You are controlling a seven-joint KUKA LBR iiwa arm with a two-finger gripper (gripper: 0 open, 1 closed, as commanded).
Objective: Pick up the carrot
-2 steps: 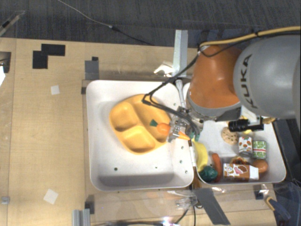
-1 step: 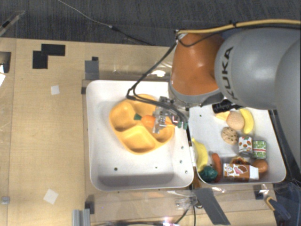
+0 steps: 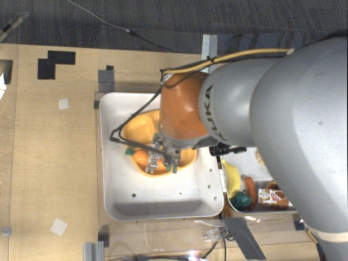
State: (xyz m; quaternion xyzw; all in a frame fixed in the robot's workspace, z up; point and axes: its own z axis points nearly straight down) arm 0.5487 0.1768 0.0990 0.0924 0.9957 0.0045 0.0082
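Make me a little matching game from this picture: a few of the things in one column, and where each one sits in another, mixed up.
Things:
1. small orange carrot with a green top
2. large yellow rounded fruit
3. green round item
4. black L-shaped mark

Places:
A. on the wooden bench, upper left
B. in the right white bin, near its front edge
C. in the left white bin, just left of the gripper
D. in the left white bin, behind the carrot

Pairs: 1-C, 2-D, 3-B, 4-A
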